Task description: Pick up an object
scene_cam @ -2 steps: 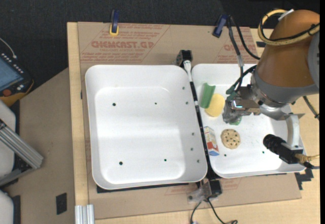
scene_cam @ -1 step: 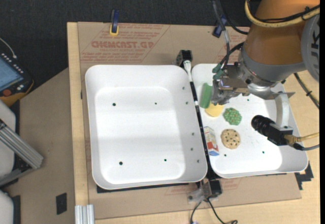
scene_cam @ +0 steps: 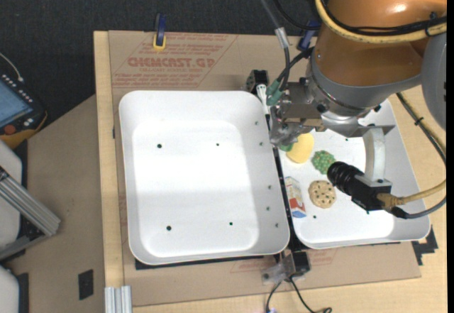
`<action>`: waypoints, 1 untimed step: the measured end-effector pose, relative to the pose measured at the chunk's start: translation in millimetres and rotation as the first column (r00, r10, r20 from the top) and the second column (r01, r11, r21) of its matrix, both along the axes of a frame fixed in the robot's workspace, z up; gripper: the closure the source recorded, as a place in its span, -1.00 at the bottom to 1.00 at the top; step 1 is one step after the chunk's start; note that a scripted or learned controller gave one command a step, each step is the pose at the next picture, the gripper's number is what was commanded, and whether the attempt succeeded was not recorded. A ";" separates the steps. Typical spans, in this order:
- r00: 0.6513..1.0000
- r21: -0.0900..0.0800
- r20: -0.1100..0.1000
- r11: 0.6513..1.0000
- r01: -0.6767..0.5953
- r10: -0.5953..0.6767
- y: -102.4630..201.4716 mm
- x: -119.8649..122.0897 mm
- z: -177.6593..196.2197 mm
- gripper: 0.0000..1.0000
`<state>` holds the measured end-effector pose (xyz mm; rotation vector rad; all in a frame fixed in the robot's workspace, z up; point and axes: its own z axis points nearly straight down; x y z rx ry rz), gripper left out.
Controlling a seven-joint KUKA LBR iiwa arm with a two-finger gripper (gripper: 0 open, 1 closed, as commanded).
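At 3 o'clock of the view, the shallow white right-hand bin (scene_cam: 355,233) carries all the loose items. The grey arm with the orange band (scene_cam: 376,28) comes in from 1 o'clock and covers the bin's far half. The gripper (scene_cam: 285,135) is low at the bin's 10 o'clock corner, close to the wall shared with the shallow white left-hand bin (scene_cam: 191,177). Whether it is clenched or released: cannot tell, since the wrist blocks the tips.

The pale yellow rounded object (scene_cam: 303,149) sits just beside the gripper at its 4 o'clock; contact is unclear and no grasp is visible. The green bumpy object (scene_cam: 323,160) is touching or nearly touching the yellow one, at its 4 o'clock. The round tan cookie with dark chips (scene_cam: 323,194) lies at 6 o'clock of the green one, apart from it. The small white carton with red and blue print (scene_cam: 294,199) lies at 9 o'clock of the cookie, against the bin's left wall.

Both bins rest on a brown cardboard sheet with red lettering (scene_cam: 177,56) on the counter. A blue and yellow clip (scene_cam: 160,31) sits on the sheet's 12 o'clock edge.
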<state>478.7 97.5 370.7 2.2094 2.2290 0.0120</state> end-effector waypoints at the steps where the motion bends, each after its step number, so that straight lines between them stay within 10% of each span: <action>1: 1.000 -0.004 -0.002 1.000 0.014 -0.014 -51.2 1.3 17.2 1.00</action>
